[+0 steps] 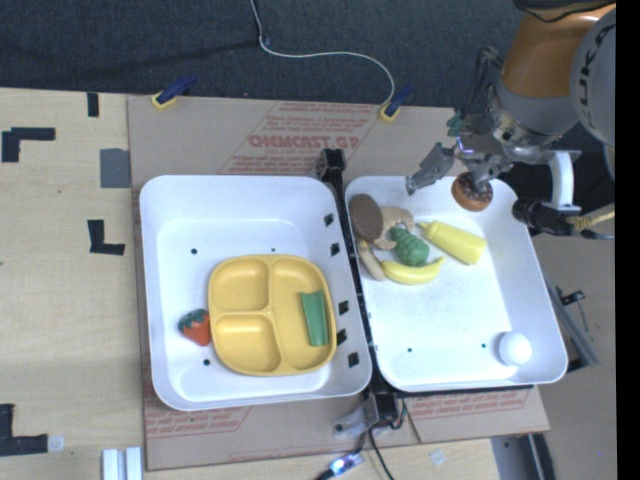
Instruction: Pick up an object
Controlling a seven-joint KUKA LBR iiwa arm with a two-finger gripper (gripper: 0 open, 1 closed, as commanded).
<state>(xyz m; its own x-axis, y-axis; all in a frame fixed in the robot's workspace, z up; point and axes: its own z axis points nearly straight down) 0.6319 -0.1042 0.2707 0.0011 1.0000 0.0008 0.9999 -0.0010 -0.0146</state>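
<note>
A small brown round object (472,192) sits between the fingers of the gripper (470,175), which is clamped on it just above the far part of the right bin (520,288). The arm (555,58) comes in from the right, with its orange band above the wrist.

Lower in the same bin lies a group of toy foods close together: a yellow bottle-like piece (452,241), a banana (411,271), a green item (410,246) resting on the banana, and a dark brown oval piece (366,217) near the bin's left wall. A white ball (515,348) is well apart from them, in the near right corner.

The left bin (180,218) holds a yellow divided tray (262,313) with a green stick (315,318) in its right compartment. A red and green toy (195,325) touches the tray's left edge. Both bins stand on the desk (60,298).
</note>
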